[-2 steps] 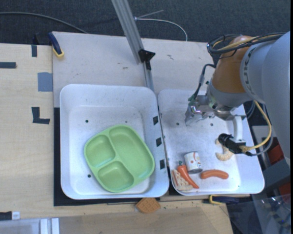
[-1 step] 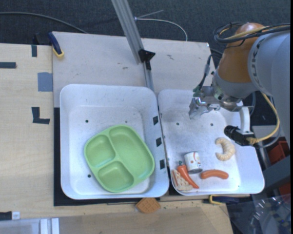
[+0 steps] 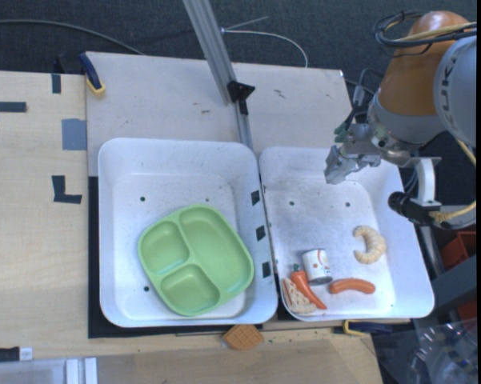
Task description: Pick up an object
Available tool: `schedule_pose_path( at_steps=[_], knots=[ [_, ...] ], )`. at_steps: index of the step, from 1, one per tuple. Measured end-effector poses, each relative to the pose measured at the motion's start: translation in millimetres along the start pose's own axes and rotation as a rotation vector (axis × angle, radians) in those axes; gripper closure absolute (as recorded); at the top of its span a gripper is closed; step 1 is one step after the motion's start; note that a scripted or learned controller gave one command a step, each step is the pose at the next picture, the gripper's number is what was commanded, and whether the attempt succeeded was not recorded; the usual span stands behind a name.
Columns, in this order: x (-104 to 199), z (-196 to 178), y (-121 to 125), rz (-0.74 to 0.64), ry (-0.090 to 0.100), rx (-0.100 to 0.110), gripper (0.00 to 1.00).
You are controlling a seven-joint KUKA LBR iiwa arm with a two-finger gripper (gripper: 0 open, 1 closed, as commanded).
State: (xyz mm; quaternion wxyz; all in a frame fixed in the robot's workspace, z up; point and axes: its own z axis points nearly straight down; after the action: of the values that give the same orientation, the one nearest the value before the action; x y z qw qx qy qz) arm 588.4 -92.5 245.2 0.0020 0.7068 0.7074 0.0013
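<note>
My gripper hangs over the far edge of the right bin, well above its floor and with nothing seen between its fingers. Near the bin's front lie a tan croissant, a small white and grey can, a red sausage, an orange carrot and a waffle-like piece in the front left corner. All of them lie toward the front of the bin, far from the gripper.
A green divided plate rests in the left bin. A metal pole slants up from between the bins. A brown cookie-like piece lies on the bench in front of the bins.
</note>
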Motion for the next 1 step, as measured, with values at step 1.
schedule_pose_path(
  at_steps=[1],
  knots=[
    [55.4,-5.8,4.7,-0.006,0.003,0.005,1.00]
  ],
)
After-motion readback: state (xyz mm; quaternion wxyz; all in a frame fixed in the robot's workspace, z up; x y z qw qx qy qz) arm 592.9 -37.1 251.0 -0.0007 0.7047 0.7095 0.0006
